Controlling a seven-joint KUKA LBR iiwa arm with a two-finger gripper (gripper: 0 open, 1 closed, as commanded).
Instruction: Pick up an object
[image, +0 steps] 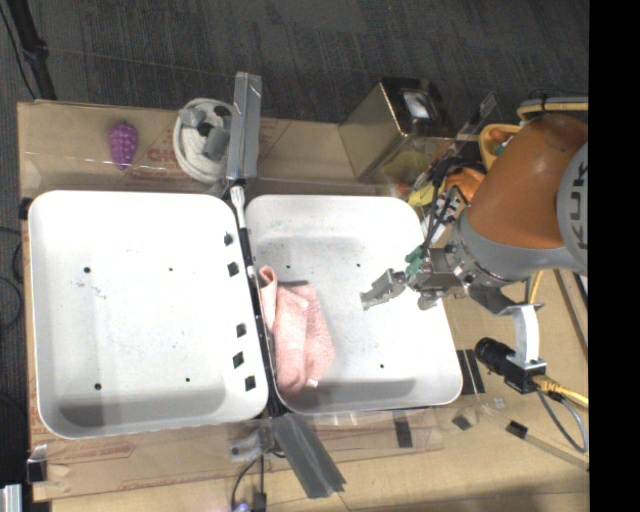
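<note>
— Any writing you can read from up there?

— On the arm's grey shell at the right edge you can make out part of the white KUKA lettering (578, 215), cut off by the frame. The brown card under the bins has reddish printing near the purple object, too faint for you to read.

— Count things for me.

— You have two white bins: the left bin (130, 400) and the right bin (345, 215), touching along a grey divider bar. One pink cloth (298, 335). One gripper (382, 290). Behind the bins, one purple grape-like toy (123, 143), one roll of white cord or tape (203, 138) and one brown box (400, 125).

— What sits in which bin?

— The pink cloth is your only pickable item. It lies crumpled in the right bin, pressed along that bin's left wall, running from the middle toward the near edge. The left bin shows you only its white floor with a few dark specks.

— And the hand?

— The gripper hangs over the right half of the right bin, pointing left toward the cloth but well apart from it. Nothing is between its fingers. You cannot tell from this angle whether they are spread or closed; they blur into one grey shape.
</note>
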